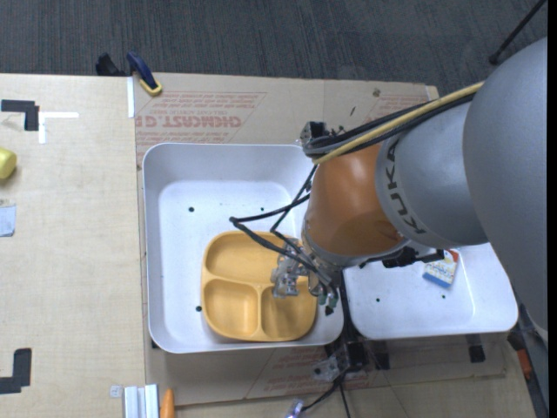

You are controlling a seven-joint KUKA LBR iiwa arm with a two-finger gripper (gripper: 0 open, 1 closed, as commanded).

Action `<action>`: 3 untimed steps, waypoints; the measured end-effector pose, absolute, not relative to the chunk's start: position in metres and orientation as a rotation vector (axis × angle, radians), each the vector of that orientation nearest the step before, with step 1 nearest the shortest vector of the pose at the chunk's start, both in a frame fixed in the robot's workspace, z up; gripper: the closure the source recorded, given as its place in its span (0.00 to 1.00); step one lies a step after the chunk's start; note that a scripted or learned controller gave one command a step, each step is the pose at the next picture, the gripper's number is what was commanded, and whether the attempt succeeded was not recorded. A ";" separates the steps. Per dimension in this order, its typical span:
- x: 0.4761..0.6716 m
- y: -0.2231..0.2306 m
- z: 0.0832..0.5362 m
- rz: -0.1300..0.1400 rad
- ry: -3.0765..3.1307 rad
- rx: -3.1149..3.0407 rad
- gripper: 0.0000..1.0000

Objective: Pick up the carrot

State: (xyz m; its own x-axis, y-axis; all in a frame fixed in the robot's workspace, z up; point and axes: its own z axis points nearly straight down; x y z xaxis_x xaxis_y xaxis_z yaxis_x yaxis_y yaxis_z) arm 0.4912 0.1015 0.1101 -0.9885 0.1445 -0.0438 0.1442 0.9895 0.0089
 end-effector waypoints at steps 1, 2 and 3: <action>0.519 0.102 0.098 0.005 3.139 0.027 1.00; 0.519 0.102 0.106 0.005 3.141 0.026 1.00; 0.488 0.165 0.214 0.002 3.124 0.286 1.00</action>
